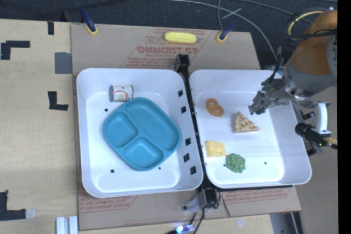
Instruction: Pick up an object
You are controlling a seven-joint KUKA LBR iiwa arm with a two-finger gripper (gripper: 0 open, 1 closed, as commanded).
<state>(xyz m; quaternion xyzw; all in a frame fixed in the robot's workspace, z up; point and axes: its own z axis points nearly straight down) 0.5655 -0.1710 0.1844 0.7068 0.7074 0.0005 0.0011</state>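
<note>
Gripper (258, 107) poised low over the right bin (274, 170), just up and to the right of the pizza-slice toy (244, 123). Impossible to tell from this angle whether open or shut; nothing visibly held. Nearest candidate for the pick: that pizza wedge, lying flat just below and left of the tips. Farther left of the tips, the pretzel (214, 107). Well below and to the left, the yellow cheese block (215, 148) and, beside it, the green broccoli-like piece (236, 163), close together.

Likely risks from here: a descent slightly off-centre, clipping the wedge's edge and sliding it across the slick white floor instead of straddling it (flat, thin toys give little to bite on). Also possible: closing above the piece and coming up with nothing. Near wall of the bin just behind and right of the tips, so a sideways correction toward the arm could scrape it.

Far left of the gripper, in the left bin (90, 134), a blue divided tray (141, 133) and a small can (121, 93), well out of play.
</note>
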